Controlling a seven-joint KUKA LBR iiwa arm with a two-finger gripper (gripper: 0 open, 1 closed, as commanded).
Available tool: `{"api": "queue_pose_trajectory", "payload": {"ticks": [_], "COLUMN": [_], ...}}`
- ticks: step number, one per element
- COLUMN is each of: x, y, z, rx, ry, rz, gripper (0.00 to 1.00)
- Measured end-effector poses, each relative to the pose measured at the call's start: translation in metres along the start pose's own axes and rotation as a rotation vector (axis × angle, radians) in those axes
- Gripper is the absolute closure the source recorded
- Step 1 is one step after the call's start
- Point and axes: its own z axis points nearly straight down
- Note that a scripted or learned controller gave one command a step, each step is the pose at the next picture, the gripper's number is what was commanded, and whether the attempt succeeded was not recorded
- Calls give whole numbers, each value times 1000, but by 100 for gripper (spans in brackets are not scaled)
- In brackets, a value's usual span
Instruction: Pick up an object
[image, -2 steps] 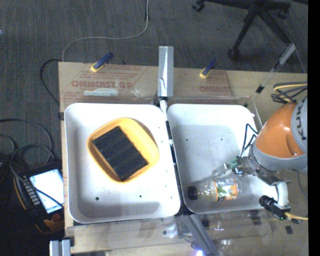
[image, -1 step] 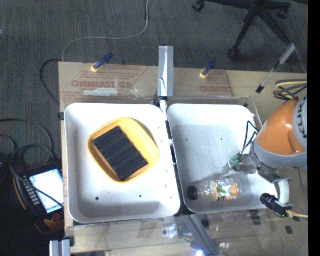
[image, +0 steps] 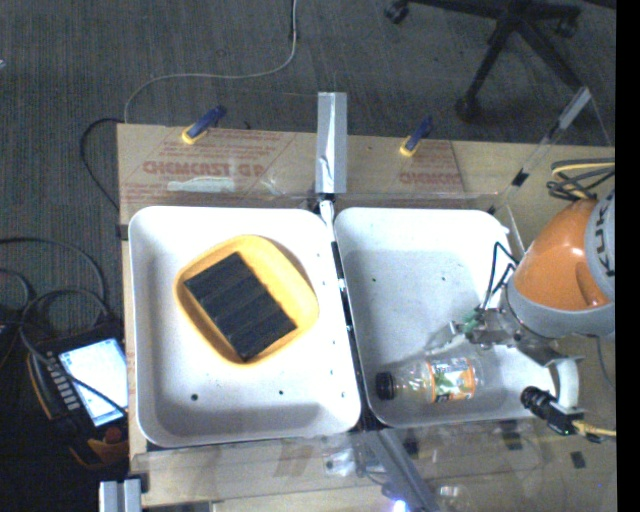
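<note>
While nothing is seen between the fingers, no grasp can be claimed, and whether the claw (image: 482, 328) is apart or together cannot be told, since its tip is small and partly masked by cables.

Far to the claw's left, in the left bin (image: 150, 400), a yellow dish (image: 290, 268) is seen, rounded and smooth, glossy like plastic. A dark ridged pad (image: 240, 305) is laid across it at a slant, matte and rectangular, divided into parallel strips. Both are well apart from the claw and are judged to be out of play for now.

Between the bins a metal bar (image: 331, 140) is fixed, apparently so that the two rims are held together.

In the right bin (image: 400, 240), just below and to the left of the claw, the bottle (image: 432, 381) is found lying on its side along the bin's front wall, its black cap pointing away from the claw. It is clear and cylindrical, with an orange and green label. It probably came to rest there by rolling, and a round, slick body is judged likely to slip from a pinch.

Above the claw, the arm's orange band (image: 565, 262) is seen, smooth and domed.
</note>
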Motion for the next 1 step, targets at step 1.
{"api": "queue_pose_trajectory", "payload": {"ticks": [1], "x": [8], "y": [-3], "z": [10], "rx": [3], "ry": [-9], "rz": [-50], "gripper": [0]}}
